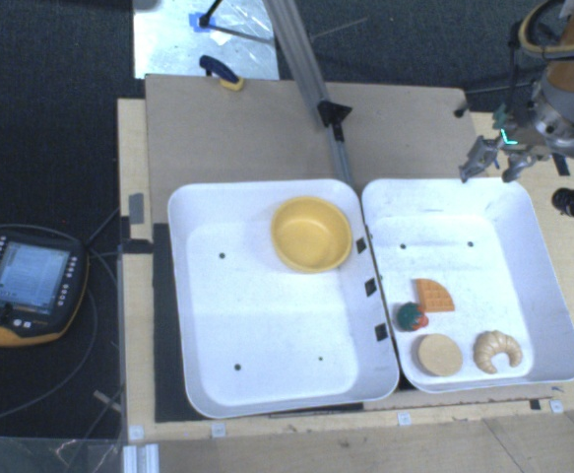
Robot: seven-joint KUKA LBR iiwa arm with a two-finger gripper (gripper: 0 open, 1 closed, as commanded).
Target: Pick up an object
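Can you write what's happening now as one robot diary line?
hand: open, holding nothing, above right bin's far edge | yellow bowl: left bin | croissant: untouched

We see a round yellow plastic bowl (312,234) in the left shallow white bin (208,363), near its far right corner. The right shallow white bin (523,244) holds an orange wedge (432,296), a small green-and-red piece (410,315), a tan round disc (438,355) and a pale croissant (497,350). The grey arm's jaws (493,161) hang open above that bin's far edge.

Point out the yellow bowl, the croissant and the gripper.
yellow bowl (311,233), camera view, inner bottom.
croissant (497,351), camera view, middle of its curve.
gripper (495,163), camera view, midway between fingertips.
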